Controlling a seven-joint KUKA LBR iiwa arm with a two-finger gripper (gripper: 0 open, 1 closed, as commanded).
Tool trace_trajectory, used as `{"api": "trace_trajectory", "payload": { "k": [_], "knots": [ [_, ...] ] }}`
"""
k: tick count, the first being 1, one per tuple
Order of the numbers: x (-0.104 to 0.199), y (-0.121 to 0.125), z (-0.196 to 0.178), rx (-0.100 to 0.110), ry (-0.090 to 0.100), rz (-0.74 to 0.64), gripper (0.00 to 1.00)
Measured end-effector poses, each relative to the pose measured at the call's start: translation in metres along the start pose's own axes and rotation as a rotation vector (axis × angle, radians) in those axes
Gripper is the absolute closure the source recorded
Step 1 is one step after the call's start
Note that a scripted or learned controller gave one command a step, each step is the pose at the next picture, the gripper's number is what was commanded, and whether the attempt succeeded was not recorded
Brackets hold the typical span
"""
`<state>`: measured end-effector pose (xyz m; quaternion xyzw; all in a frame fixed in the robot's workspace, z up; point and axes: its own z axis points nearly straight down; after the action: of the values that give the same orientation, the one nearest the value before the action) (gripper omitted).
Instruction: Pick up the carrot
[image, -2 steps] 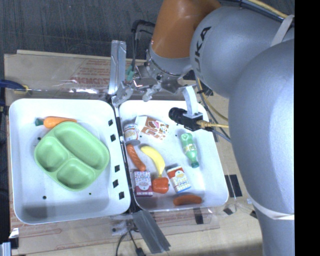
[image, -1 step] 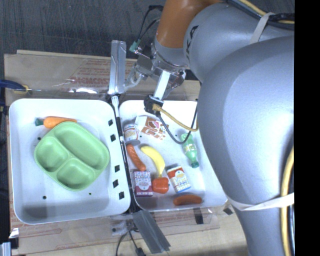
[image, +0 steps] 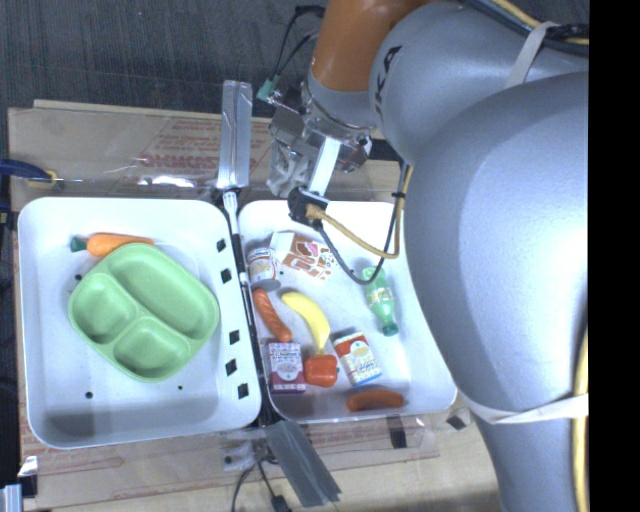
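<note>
The carrot, orange with a green top, lies in the far left corner of the left bin. It rests just behind the rim of a green divided plate. My gripper hangs over the back edge of the right bin, near the divider between the bins. It is well to the right of the carrot and holds nothing that I can see.
The right bin holds a small jar, a snack packet, a sausage, a banana, a green bottle, a red box, a tomato and a can. The arm covers the right side.
</note>
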<state>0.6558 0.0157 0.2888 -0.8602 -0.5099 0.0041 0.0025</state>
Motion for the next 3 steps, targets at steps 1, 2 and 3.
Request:
{"api": "trace_trajectory", "payload": {
  "k": [1, 2, 3],
  "knots": [
    [-0.061, 0.03, -0.069, -0.005, 0.006, 0.396, 1.0],
    [-0.061, 0.03, -0.069, -0.004, 0.005, 0.395, 0.0],
    [-0.022, -0.013, 0.019, -0.001, 0.001, 0.337, 0.0]
  ]
}}
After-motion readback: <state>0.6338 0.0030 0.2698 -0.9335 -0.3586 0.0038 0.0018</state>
